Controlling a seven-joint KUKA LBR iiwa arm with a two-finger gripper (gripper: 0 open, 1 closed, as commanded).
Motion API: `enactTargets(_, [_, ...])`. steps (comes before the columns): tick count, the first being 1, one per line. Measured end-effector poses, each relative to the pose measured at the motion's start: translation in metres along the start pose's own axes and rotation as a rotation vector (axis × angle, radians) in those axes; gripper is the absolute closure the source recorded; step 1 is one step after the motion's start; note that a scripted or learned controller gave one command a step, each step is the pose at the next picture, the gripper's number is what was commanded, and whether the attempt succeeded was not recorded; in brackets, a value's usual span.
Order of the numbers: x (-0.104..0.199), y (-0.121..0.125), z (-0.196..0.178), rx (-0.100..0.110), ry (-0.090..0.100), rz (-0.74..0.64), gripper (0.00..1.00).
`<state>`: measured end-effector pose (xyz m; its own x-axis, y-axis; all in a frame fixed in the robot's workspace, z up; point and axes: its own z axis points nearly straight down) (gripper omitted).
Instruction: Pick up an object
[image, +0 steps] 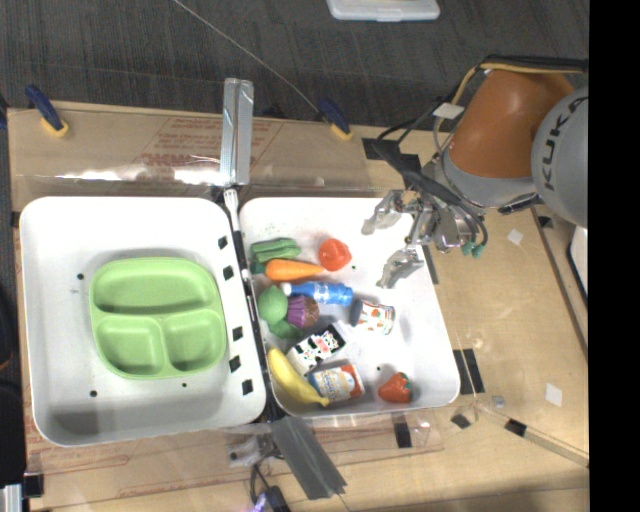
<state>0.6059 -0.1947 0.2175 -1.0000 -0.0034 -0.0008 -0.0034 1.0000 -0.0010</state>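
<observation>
My gripper (390, 240) hangs over the right bin's (425, 330) upper right part, its two fingers spread open with nothing between them. Below and left of it lie the toy items: a red tomato (334, 253), an orange carrot (292, 269), a green vegetable (273, 249), a blue bottle (322, 294), a small white can (375, 317), a green and purple piece (285, 310), a black-and-white carton (317, 346), a banana (288, 379), an orange-labelled can (335, 381) and a red pepper (396, 387).
The left bin (50, 300) holds a green divided plate (156, 315). A metal bar (237, 125) stands at the divider between the bins. Blue clamps (46, 108) grip the bench's back edge. Cables run by the arm's wrist (500, 130).
</observation>
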Motion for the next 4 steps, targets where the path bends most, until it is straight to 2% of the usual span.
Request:
enactTargets(1, [0.022,-0.002,0.125,-0.002,0.004,-0.054,0.0])
enactTargets(2, [0.051,0.102,0.125,-0.003,-0.001,-0.272,0.0])
enactTargets(3, [0.049,0.102,0.114,-0.001,-0.004,-0.279,1.0])
enactTargets(4, [0.056,0.093,0.096,0.0,-0.003,-0.89,1.0])
